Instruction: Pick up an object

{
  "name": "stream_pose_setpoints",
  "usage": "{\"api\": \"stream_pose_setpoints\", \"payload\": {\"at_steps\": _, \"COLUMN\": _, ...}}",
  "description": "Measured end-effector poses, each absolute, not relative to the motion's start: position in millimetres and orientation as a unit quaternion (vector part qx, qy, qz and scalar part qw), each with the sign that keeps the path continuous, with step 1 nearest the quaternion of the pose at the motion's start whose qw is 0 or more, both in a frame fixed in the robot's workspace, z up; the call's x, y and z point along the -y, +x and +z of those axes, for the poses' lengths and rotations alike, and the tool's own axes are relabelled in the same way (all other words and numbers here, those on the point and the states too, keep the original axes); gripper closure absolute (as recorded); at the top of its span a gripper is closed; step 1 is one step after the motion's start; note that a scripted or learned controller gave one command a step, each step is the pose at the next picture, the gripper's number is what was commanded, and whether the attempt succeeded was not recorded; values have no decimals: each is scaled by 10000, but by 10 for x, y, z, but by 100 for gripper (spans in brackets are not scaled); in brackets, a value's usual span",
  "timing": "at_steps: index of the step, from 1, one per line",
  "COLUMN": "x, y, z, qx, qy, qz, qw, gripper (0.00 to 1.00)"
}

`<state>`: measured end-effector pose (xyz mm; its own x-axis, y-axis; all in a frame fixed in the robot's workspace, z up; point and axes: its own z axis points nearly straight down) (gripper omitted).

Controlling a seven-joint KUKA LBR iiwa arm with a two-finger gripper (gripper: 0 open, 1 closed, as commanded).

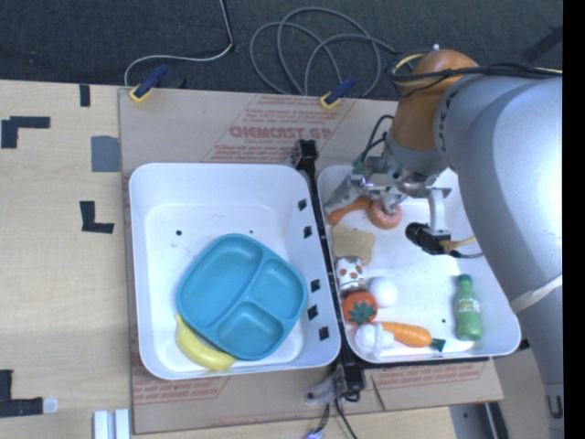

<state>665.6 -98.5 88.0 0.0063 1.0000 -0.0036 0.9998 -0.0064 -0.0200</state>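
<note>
The gripper (384, 193) hangs low in the right bin (416, 350), directly above a round orange-pink toy (385, 215); its grip state cannot be told.

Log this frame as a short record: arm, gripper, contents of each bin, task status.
arm: grey arm reaching in over the right bin
gripper: gripper low at the bin's far end, near a pink round item
left bin: blue divided plate lying over a banana
right bin: green bottle, carrot, tomato, white egg, tan slice
task status: no object seen lifted
</note>
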Motion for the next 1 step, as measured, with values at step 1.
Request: {"api": "stream_pose_setpoints", "payload": {"at_steps": 1, "x": 995, "y": 6658, "z": 881, "qx": 7050, "qy": -7092, "qz": 77, "qw": 66, "gripper": 0}}
